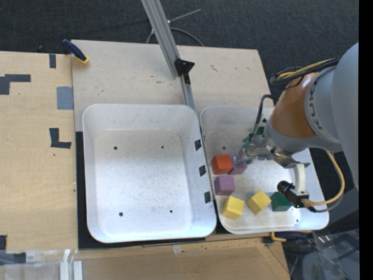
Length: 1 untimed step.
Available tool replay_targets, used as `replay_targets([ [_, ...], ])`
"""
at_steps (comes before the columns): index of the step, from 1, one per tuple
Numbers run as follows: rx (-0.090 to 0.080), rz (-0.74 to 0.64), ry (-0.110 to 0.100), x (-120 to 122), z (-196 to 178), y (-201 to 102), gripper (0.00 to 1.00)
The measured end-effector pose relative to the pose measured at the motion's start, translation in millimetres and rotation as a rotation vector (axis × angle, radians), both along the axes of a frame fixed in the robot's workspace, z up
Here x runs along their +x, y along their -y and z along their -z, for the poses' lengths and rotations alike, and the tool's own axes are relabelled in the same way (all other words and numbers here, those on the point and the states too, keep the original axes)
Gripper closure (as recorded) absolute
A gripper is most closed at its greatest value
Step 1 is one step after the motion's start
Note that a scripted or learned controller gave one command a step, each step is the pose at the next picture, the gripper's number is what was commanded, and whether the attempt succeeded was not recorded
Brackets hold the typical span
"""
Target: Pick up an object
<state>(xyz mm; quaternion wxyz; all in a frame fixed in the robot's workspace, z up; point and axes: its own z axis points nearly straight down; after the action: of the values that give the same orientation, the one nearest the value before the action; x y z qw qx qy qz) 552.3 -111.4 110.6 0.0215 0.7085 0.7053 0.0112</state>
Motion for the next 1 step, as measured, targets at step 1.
replay_targets([
  [1, 0.0, 0.0, 0.0, 0.0, 0.0, 0.0, 1.0],
])
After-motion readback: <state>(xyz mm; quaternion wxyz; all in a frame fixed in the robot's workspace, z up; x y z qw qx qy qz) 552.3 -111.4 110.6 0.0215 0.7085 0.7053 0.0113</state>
